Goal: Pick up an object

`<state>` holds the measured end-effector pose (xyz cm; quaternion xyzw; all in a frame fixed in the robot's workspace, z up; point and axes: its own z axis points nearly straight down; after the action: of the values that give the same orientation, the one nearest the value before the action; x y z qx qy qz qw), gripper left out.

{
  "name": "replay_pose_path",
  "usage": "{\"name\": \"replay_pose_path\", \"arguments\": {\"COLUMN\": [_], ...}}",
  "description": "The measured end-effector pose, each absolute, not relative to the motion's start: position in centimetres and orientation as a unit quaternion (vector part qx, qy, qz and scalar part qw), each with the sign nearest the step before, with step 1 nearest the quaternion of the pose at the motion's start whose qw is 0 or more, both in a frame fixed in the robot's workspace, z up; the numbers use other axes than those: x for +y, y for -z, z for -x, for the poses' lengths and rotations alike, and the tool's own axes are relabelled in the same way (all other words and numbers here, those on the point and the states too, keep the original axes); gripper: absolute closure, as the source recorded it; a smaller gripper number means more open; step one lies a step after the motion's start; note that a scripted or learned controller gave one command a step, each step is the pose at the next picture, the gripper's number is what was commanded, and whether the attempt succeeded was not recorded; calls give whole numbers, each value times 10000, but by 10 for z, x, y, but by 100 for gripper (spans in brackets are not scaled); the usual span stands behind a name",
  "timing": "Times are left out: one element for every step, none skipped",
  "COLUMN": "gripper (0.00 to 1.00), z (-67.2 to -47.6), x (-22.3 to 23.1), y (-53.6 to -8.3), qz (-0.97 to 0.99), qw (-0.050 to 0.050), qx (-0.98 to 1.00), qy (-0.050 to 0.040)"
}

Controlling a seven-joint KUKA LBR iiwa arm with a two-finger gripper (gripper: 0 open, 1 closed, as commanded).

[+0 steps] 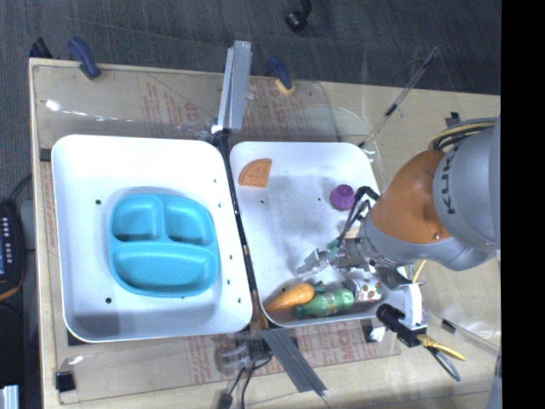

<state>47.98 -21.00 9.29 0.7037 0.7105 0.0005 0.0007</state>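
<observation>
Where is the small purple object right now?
The small round purple object lies in the right white bin, near its far right side, right of the orange wedge.

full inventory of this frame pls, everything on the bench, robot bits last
bins: 2, white, side by side on the bench
divided tray: 1, light blue, three compartments, middle of the left bin
flat wedge: 1, orange, top left corner of the right bin
small round object: 1, purple, upper right part of the right bin
carrot: 1, orange, bottom edge of the right bin
bottle: 1, green, lying beside the carrot at the bottom edge
clamps: 2, blue, on the bench's far edge
arm: 1, grey with an orange band, reaching in from the right
gripper: 1, low over the right bin, just above the carrot and bottle; nothing seen between its fingers
</observation>
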Motion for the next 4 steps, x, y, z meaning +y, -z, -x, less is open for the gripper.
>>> {"name": "replay_pose_path", "arguments": {"gripper": [100,100,0,0], "z": [-482,-541,-541,-478], "x": [-211,-210,-210,-206], "y": [-103,-215,-215,-92], "qz": [-7016,-7041,-7041,-7039], "qw": [25,7,5,-3], "qx": [7126,7101,7101,7103], "qy": [-6,-1,0,-1]}}
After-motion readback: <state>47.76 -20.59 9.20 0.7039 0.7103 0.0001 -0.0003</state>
